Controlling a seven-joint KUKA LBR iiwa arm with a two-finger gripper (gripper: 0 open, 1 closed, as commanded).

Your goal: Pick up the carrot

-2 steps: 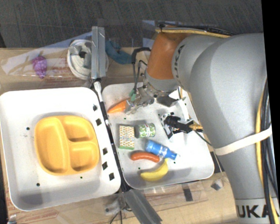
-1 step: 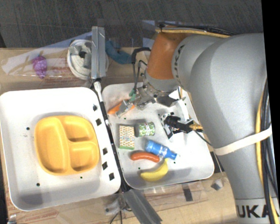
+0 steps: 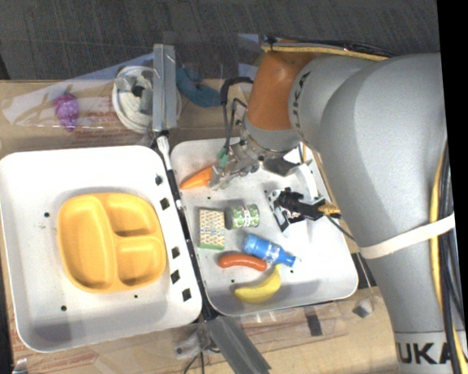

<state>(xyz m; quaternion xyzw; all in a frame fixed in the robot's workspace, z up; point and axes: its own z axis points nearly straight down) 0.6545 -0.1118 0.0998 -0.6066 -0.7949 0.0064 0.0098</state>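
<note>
1. Camera view from above: the grey arm (image 3: 379,169) covers the right bin's (image 3: 332,283) far right corner, and the gripper (image 3: 230,164) is a dark tangle whose state cannot be told.
2. Carrot (image 3: 196,177), orange and tapered, lies in the right bin's upper left corner, its thick end touching the gripper, its tip pointing toward the left bin (image 3: 33,305).
3. Nearby: a checked box (image 3: 212,229), green can (image 3: 243,216), blue bottle (image 3: 269,251), red sausage (image 3: 241,260), banana (image 3: 258,289).
</note>
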